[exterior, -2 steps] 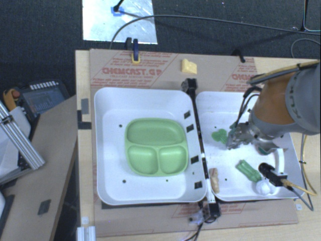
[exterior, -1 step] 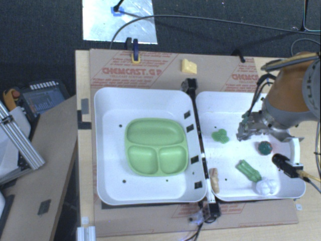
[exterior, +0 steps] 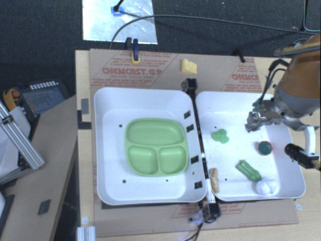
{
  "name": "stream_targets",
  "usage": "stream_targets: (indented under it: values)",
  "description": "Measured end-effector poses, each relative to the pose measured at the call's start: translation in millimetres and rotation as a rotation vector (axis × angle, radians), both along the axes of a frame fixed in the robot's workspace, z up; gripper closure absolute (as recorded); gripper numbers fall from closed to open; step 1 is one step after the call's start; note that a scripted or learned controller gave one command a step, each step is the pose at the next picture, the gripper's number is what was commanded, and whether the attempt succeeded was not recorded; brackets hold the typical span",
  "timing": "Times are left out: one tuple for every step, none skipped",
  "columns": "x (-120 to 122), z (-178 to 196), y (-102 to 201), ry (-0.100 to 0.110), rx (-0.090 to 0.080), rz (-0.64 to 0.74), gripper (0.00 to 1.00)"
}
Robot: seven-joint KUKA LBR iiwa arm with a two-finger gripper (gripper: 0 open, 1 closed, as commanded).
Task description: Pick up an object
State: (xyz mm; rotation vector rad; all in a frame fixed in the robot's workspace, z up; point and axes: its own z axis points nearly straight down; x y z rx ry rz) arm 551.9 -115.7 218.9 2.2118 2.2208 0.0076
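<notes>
Nothing is lifted yet: the gripper (exterior: 254,120), its opening impossible to tell, hovers at ten o'clock from the dark green ball (exterior: 264,147) lying in the right white bin (exterior: 235,104).

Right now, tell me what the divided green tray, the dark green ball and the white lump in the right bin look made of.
Divided green tray: probably moulded plastic; smooth, matte pale green with rounded compartment walls.
Dark green ball: possibly rubber or hard plastic; slight sheen, too small to be sure.
White lump: soft-looking, maybe foam or crumpled fabric; bumpy, uneven outline.
</notes>
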Motion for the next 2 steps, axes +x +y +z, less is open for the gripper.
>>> stream_targets:
  values:
    - [1, 5, 0, 0.006, 0.001, 0.0, 1.0]
    - [10, 13, 50, 0.005, 0.003, 0.006, 1.0]
